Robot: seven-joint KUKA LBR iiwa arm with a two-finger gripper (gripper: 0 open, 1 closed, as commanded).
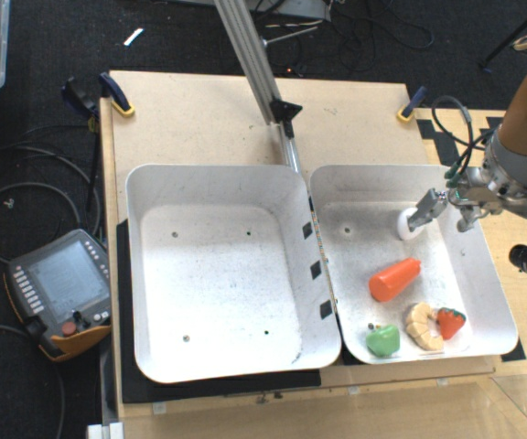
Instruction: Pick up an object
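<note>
Two white bins side by side on the table (209, 122). Left bin (145, 245) shows bare floor. Right bin (483, 282) holds an orange carrot-like piece (394, 279) mid-floor, tilted; near the front edge a green piece (383, 340), a tan lumpy piece (422, 325) and a red strawberry-like piece (451, 322), the last two touching. Arm (524, 126) enters from the right, gripper (442, 210) over the right bin's back part, jaws spread, nothing between them; one finger (422, 214) lies over a small white object (406, 226). Teach pendant (58, 286) on the floor left of the table
</note>
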